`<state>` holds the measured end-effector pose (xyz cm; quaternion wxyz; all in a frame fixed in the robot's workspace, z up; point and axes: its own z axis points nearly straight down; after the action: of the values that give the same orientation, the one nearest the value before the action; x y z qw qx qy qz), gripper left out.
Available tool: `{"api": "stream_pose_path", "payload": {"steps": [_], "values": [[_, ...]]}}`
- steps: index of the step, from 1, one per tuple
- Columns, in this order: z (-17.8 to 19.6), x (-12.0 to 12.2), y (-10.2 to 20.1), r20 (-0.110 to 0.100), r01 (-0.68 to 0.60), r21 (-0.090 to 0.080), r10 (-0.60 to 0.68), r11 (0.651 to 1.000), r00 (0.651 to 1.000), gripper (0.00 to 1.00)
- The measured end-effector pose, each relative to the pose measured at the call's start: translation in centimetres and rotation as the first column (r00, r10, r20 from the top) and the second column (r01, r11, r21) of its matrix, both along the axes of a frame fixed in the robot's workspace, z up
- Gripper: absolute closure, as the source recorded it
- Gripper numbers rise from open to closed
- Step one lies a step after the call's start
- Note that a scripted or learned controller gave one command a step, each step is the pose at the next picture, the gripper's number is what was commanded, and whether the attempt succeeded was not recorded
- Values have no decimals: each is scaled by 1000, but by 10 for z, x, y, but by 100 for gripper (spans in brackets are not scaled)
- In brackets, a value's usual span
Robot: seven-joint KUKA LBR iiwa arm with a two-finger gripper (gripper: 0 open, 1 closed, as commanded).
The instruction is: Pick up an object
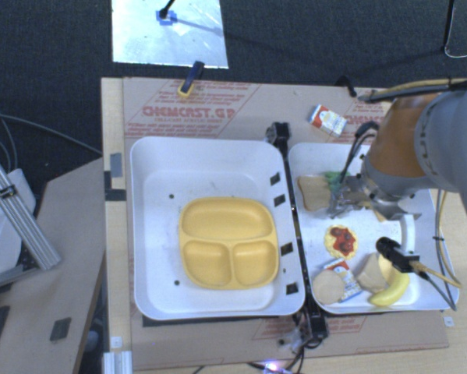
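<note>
My gripper [340, 203] hangs low in the right bin [428, 306], near its middle left. A tan slice of toast [311, 192] lies just to its left, touching or nearly touching it. A small green thing [332, 179] peeks out behind the toast. Below the gripper lies a yellow disc with a red topping [341, 241]. Along the bin's front edge are a round tan biscuit [326, 287], a small white and red packet [348, 281], a tan bread piece [369, 270] and a banana [395, 288]. Nothing shows between the gripper's tips.
The left bin [151, 209] holds a yellow divided tray [228, 241]. A small red and white carton [327, 119] lies on the bench behind the right bin. A blue and yellow tool [190, 79] rests at the bench's far edge.
</note>
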<state>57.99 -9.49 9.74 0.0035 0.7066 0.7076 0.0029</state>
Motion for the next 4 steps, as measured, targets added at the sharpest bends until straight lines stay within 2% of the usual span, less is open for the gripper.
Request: {"api": "stream_pose_path", "payload": {"steps": [1,2,3,4], "values": [[-1,-1,0,-3,0,1,0,1000,1000,0],[-10,-60,-8,-14,3,2,-3,1000,1000,0],[4,-54,-7,-2,1,0,-1,1000,1000,100],[2,-55,-7,-5,1,0,-1,1000,1000,0]]}}
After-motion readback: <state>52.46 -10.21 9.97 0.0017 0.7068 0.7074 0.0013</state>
